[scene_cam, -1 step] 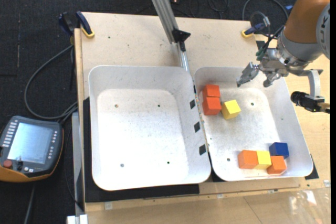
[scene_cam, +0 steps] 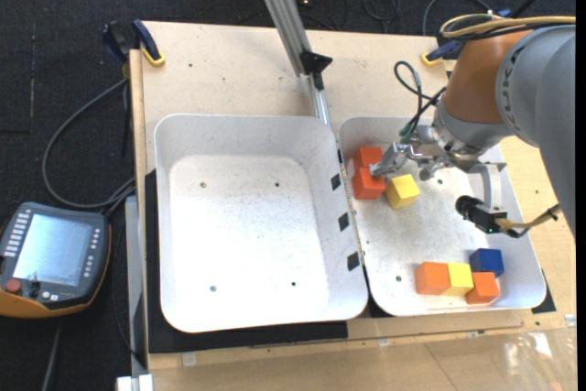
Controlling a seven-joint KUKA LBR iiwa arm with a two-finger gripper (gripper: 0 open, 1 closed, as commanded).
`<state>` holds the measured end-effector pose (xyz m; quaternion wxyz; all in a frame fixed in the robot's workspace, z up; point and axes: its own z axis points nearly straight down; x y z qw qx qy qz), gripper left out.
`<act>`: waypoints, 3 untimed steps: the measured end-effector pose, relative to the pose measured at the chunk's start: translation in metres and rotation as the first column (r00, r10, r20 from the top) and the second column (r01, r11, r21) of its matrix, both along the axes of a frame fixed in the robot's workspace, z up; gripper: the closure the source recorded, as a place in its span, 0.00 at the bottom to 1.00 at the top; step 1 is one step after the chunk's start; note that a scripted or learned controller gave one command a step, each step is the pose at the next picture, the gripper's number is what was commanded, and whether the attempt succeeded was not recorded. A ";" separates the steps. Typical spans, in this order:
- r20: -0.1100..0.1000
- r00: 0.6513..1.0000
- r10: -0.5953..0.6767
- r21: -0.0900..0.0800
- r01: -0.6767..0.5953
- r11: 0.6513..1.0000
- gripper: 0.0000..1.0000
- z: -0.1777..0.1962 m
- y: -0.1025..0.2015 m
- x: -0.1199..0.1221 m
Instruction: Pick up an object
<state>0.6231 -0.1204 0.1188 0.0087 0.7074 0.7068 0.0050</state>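
Observation:
My gripper (scene_cam: 408, 166) hangs low over the upper left part of the right bin (scene_cam: 513, 197), its two fingers standing apart with nothing visibly between them. Just below it lies a yellow cube (scene_cam: 403, 190), close to the fingertips; whether they touch it I cannot tell. To the gripper's left, two orange-red blocks (scene_cam: 369, 182) sit one behind the other against the bin's left wall. Near the bin's front right corner is a cluster: an orange cube (scene_cam: 432, 277), a yellow cube (scene_cam: 459, 277), a blue cube (scene_cam: 487, 261) and another orange cube (scene_cam: 483, 287).
The left bin (scene_cam: 183, 142) adjoins the right one, their rims meeting at a divider (scene_cam: 346, 215). A slanted metal pole (scene_cam: 279, 5) ends at the bench behind the bins. A black cable fitting (scene_cam: 476, 212) hangs beside the wrist. A teach pendant (scene_cam: 50, 256) lies off the bench, left.

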 end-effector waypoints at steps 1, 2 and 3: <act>-0.008 1.000 0.000 0.003 0.000 1.000 0.00 -0.015 -0.042 0.020; -0.019 1.000 0.003 0.003 -0.003 1.000 0.00 -0.023 -0.004 -0.010; -0.016 1.000 0.000 0.003 0.001 1.000 1.00 -0.013 -0.006 -0.009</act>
